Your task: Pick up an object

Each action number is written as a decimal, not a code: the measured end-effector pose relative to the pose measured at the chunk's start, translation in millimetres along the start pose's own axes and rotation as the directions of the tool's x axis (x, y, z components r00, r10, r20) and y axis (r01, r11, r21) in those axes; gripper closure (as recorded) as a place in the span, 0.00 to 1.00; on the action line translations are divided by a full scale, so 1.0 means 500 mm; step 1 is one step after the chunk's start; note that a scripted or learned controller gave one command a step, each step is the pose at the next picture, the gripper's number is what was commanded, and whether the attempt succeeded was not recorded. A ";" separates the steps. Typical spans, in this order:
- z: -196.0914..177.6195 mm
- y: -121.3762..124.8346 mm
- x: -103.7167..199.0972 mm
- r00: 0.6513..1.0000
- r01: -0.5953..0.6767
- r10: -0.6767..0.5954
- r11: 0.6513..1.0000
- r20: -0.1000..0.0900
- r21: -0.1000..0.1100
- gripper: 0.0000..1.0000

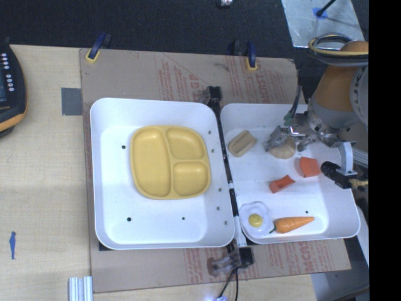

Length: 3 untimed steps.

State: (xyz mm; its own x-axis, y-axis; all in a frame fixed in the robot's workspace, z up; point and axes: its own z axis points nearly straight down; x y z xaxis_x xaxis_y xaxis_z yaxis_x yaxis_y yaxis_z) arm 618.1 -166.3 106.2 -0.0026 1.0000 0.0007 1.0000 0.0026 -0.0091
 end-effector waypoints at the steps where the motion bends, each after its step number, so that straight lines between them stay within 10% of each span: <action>1: 0.022 0.080 0.029 1.000 0.004 -0.004 1.000 0.001 -0.010 0.00; 3: 0.029 0.077 -0.031 1.000 0.003 -0.003 1.000 0.002 -0.008 0.00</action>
